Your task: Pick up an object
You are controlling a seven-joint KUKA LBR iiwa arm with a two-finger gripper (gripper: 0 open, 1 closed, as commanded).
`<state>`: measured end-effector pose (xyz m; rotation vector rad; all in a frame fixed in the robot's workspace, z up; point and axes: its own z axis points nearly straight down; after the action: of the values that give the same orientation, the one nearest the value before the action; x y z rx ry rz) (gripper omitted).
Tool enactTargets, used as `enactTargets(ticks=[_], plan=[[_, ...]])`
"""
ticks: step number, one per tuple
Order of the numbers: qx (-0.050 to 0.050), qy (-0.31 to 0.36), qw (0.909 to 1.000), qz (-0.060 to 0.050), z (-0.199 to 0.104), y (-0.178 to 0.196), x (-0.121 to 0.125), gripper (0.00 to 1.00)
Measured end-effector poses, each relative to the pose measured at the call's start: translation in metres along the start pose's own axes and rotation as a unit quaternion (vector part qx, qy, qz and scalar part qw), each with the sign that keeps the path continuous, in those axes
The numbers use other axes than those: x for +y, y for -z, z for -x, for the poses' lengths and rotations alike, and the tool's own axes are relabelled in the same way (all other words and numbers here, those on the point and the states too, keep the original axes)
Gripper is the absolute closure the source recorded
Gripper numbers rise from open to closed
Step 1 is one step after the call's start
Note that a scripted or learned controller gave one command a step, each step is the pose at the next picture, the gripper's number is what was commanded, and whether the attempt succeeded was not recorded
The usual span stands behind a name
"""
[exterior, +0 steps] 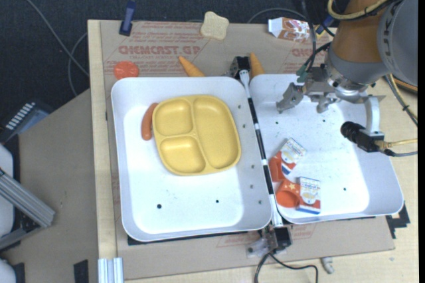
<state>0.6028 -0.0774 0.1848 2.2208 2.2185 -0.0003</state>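
Note:
My gripper (307, 101) hangs over the far part of the right bin (372, 175), its fingers (288, 102) spread open with nothing between them. Toward that bin's near left lie a small white carton (291, 149), a second printed packet (309, 188), an orange-red cup-like piece (287, 195) and a red strip (275, 170). All of these sit nearer the front than the gripper. In the left bin (139, 195) a yellow divided plate (196, 134) rests, and a red sausage (147, 121) lies against its left side.
Behind the bins on the cardboard lie a bread slice (214, 24), a carrot (190, 66), an orange disc (125, 69), a blue item (127, 17) and a small carton (289, 27). A black cable connector (358, 135) hangs over the right bin's right side.

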Motion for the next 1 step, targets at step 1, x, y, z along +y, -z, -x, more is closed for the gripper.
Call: enactTargets(ticks=[1], plan=[[0.001, 0.001, 1.0000, 0.000, -0.0358, -0.0002, 0.0159, 0.00]])
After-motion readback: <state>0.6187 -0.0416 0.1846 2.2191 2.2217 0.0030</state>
